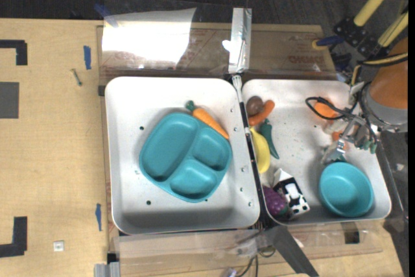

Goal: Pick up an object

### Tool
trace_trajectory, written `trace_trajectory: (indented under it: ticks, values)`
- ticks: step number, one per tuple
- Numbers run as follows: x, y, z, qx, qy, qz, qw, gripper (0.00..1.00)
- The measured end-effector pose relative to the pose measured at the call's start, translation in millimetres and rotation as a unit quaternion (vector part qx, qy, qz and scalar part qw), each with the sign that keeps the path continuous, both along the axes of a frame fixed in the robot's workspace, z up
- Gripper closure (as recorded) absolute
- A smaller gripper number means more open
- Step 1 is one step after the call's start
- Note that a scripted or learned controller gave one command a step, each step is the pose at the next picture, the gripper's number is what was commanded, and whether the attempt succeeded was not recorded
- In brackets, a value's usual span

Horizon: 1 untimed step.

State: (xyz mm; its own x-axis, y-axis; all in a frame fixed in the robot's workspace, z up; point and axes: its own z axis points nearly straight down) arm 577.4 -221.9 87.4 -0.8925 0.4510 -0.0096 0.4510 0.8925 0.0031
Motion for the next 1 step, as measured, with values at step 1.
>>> trace_trajectory:
  ticks: [1]
  values:
    - [-13.9, 42.5, 0.8, 0.0007, 0.001, -0.072, 0.9974, 0.00]
